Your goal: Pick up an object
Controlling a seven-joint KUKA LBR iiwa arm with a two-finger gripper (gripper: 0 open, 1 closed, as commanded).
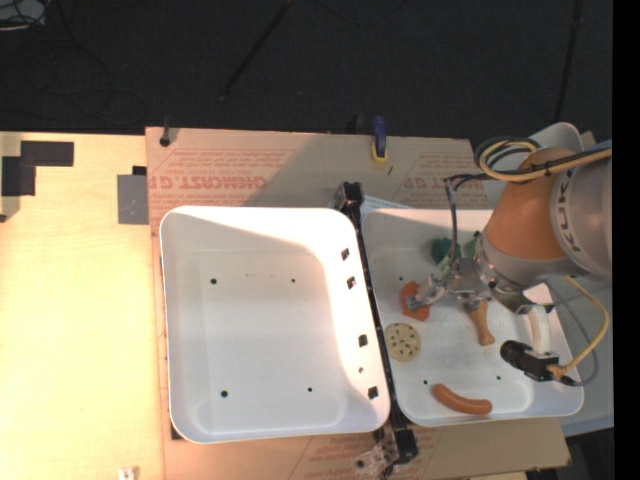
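Note:
My gripper hangs low in the right bin, reaching in from the right under the orange wrist band. Its tip sits right beside a small red object, at that object's upper right edge; whether they touch is unclear. A round tan cracker with holes lies just below the red object. A sausage rests near the bin's front edge. A tan wooden piece lies under the wrist, and a dark green object lies behind the gripper.
The left bin stands beside the right one, the two parted by a black clipped divider. Cardboard lies under both bins. Pale bench surface stretches to the left.

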